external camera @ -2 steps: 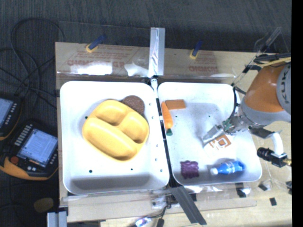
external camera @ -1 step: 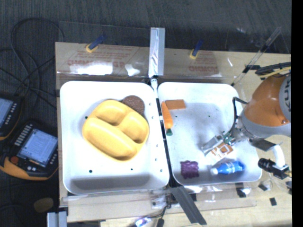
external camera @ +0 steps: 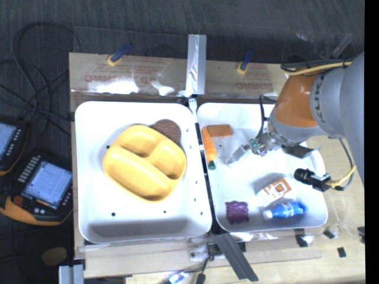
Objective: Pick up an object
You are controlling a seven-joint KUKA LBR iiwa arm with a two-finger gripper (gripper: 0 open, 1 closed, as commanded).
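- Gripper [external camera: 240, 154] hangs low in the right bin [external camera: 317, 218], fingers nearly closed, gripping nothing I can see.
- Orange block [external camera: 219, 131] lies just beside it.

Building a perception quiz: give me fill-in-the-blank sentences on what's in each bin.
1. The big yellow object lies in the ___ bin.
2. The blue bottle lies in the ___ bin.
3. The purple object lies to the ___ of the bottle.
4. The brown disc touches the ___ object.

Missing words: left; right; left; yellow
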